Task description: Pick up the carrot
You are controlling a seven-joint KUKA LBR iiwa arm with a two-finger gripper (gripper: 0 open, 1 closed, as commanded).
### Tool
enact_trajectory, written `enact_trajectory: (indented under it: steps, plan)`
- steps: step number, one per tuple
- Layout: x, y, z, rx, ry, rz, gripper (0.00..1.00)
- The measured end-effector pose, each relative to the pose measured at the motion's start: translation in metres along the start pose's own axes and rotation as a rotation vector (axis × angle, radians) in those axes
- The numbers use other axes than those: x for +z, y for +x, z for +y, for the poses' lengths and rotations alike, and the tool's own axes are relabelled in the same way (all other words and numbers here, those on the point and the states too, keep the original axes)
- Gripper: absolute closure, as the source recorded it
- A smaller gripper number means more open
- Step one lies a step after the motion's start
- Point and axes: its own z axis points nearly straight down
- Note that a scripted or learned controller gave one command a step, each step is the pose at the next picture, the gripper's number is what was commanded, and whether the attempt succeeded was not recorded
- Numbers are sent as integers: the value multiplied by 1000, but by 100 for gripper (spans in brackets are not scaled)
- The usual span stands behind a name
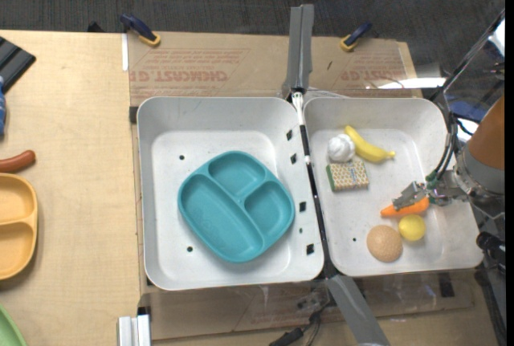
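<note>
- White plastic forms the two shallow bins; the left bin [161, 200] is occupied by a teal divided plate [234, 206], lying tilted.
- The right bin [385, 113] is reached into from the right by the grey arm [482, 152].
- A yellow banana [368, 145] is seen at the far side, just beside a white ball [341, 148]; a speckled sponge block [348, 176] lies just nearer.
- A tan egg-shaped object [385, 243] and a small yellow lemon [412, 228] are placed near the bin's near wall.
- The gripper [414, 196] is set directly over the carrot [401, 209], which lies right of centre, just beyond the lemon; whether it is spread or pinching cannot be told.
</note>
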Motion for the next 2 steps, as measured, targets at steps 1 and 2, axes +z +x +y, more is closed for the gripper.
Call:
enact_trajectory:
  steps: [1, 2]
  plan:
    - [13, 20, 9, 154, 19, -1, 0]
    - [4, 20, 9, 157, 20, 0, 100]
